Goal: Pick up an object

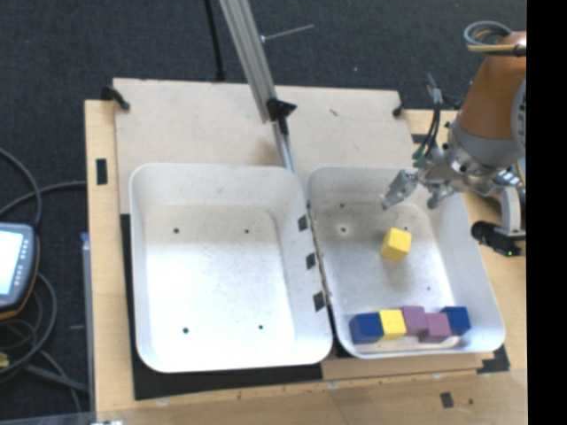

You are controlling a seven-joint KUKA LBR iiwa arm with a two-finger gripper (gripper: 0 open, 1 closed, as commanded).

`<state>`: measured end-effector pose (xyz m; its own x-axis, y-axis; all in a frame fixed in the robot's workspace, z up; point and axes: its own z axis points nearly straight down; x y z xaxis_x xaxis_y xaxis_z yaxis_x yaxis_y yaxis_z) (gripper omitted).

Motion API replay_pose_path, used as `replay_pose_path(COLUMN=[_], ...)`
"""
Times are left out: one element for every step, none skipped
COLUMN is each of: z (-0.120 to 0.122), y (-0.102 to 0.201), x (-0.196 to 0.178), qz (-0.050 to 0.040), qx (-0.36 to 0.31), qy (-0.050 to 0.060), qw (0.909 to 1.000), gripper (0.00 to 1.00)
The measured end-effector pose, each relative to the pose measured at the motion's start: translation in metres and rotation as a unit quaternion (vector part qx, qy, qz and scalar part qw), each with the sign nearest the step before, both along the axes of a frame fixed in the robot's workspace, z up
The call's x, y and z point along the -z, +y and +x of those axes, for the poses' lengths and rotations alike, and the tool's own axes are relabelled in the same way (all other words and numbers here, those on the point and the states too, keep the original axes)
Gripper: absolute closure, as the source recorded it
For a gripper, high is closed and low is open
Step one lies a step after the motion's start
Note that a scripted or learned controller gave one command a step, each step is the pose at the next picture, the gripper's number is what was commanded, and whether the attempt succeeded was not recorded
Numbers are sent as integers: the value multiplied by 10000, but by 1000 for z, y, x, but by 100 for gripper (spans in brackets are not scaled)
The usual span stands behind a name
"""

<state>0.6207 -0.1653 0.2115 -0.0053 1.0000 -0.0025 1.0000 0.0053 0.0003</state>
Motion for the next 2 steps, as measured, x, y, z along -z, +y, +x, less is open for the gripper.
replay_pose_path(z=[2, 15], y=[38, -10], x=[-18, 115], qz=[13, 0], qx=[-3, 36], qy=[-16, 26], qw=[10000, 10000], gripper=[0, 0])
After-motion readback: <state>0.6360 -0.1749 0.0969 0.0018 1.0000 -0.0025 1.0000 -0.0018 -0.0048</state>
